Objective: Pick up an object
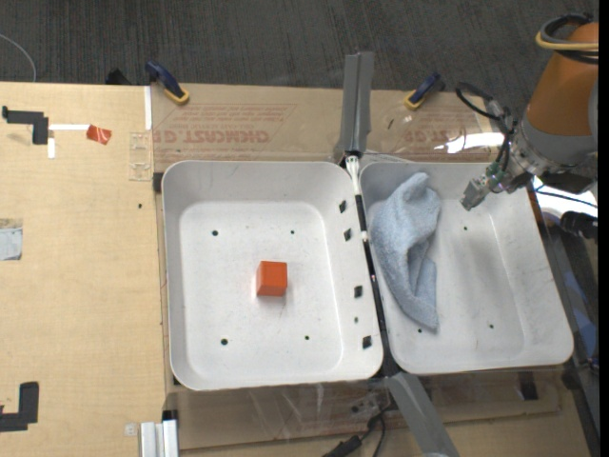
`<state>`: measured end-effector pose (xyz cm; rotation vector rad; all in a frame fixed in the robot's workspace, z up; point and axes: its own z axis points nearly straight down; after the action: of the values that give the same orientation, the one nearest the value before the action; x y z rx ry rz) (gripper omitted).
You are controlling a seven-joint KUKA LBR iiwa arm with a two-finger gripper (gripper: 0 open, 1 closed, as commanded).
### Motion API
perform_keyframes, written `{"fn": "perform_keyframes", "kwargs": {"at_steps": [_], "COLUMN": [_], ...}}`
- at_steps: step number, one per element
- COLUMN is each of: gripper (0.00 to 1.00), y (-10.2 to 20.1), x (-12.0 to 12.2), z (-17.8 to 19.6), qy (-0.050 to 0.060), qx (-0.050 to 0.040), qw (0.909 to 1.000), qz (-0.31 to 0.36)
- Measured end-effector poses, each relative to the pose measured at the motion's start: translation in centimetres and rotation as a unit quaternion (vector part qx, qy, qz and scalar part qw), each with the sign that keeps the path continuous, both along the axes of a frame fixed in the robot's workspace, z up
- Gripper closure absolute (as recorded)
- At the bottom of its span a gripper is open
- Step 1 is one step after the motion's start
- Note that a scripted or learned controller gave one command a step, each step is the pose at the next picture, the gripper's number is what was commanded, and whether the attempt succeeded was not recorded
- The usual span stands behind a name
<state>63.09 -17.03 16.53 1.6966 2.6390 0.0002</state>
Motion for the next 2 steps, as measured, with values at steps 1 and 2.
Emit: {"fn": "perform_keyframes", "kwargs": {"at_steps": [1,2], "gripper": [1.0,1.0], "y": [5.3,3.3], "x": [-3.3,-8.7], "z": [0.9,0.5], "qy": [0.002,0.002], "qx": [0.0008,0.0007], "qw": [0.9994,0.993], "qz": [-0.035,0.118]}}
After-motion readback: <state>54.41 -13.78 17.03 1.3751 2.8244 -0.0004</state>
